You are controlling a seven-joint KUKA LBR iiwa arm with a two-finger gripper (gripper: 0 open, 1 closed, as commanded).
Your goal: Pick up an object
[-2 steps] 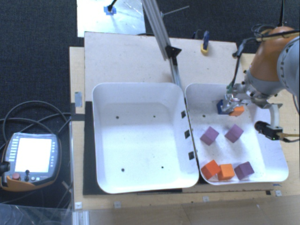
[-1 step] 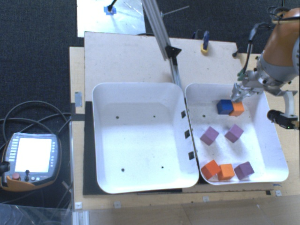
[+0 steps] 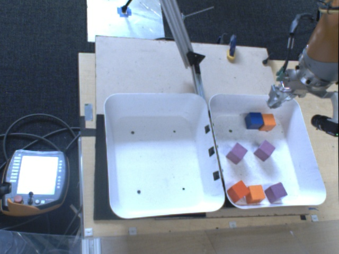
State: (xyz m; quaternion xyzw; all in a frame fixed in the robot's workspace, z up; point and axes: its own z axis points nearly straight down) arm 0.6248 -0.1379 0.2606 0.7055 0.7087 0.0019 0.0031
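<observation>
The arm (image 3: 322, 52) is grey, with a broad orange band (image 3: 324, 38) above the wrist. Below the band sits a lighter grey, ring-shaped wrist section. A black cable (image 3: 293, 36) loops along its side, with a grey connector at the top of the loop. The gripper (image 3: 276, 98) is a small block of shiny silver metal, fixed under the wrist by a metal bracket.
</observation>
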